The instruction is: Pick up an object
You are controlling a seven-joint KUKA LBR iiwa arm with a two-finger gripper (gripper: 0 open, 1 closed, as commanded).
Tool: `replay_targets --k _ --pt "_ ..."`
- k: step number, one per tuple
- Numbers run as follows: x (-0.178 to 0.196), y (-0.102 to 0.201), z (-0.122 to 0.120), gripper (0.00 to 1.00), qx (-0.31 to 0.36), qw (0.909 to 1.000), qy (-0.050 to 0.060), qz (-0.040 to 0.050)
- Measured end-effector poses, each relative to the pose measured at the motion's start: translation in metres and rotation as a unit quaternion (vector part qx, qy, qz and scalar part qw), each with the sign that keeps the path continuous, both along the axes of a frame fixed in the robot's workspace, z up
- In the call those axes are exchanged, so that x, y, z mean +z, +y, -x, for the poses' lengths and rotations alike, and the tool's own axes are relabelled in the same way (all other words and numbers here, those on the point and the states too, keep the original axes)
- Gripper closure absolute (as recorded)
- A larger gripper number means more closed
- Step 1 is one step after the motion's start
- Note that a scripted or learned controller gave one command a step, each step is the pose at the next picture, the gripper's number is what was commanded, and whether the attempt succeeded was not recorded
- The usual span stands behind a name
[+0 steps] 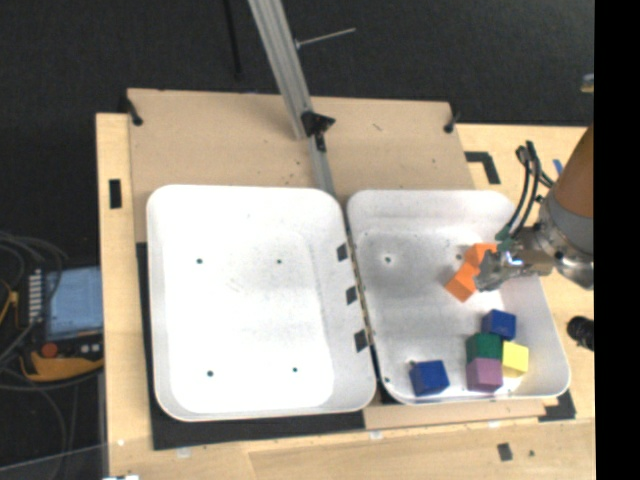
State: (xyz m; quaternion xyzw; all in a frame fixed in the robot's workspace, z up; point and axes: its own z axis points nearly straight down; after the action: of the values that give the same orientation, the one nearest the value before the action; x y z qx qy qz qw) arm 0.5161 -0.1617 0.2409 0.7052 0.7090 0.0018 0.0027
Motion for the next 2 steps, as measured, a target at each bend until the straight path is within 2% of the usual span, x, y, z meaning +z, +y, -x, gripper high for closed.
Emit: replay_targets --k 1,2 --pt "0.009 0.051 -0.005 1.00 0.002 1.0000 0.001 -0.0012" --pt "0.016 0.108 0.001 1.00 0.002 1.0000 0.002 -0.0020"
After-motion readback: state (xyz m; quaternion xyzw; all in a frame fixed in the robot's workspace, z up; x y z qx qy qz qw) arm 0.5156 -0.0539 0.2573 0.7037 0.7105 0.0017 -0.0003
